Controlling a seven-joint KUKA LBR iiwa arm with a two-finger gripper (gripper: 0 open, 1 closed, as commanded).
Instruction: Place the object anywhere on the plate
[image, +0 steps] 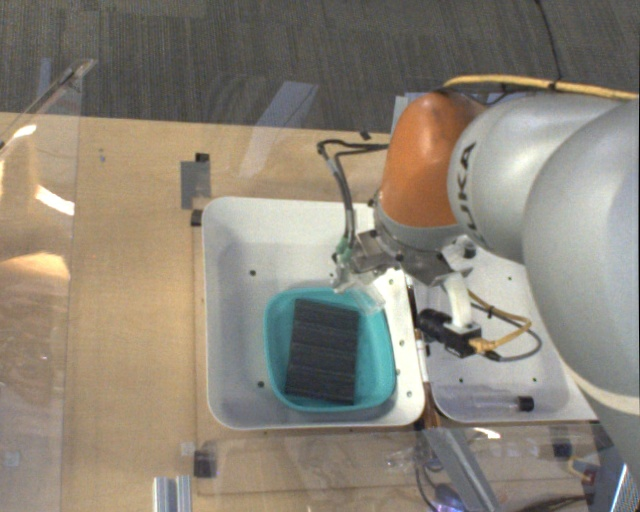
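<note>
Dark grey ribbed block (322, 350) is lying flat on the teal plate (380, 375), roughly centred, long side running front to back with a slight tilt, its edges inside the plate rim all round. Plate is a rounded-square dish sitting on the floor of the left white bin (235, 300), pushed toward the bin's near right corner, its right rim close against the bin's right wall. Gripper (352, 272) is over the plate's far right corner, just beyond the block's far end; from where I stand the wrist covers it, so can't tell if it's open or closed, and nothing visibly between it and the block. Something pale and translucent sits at that same plate corner under the wrist, can't make out what it is. Arm (530, 190) comes in from the right, orange band (425, 160) right above the wrist, big grey link covering most of the right white bin (500, 395). Black cable (340, 180) loops from the wrist over the far wall of the left bin. A small black and orange fitting with a yellow wire (500, 340) hangs over the right bin. Both bins sit on the wooden bench (120, 330), touching along their shared edge.
</note>
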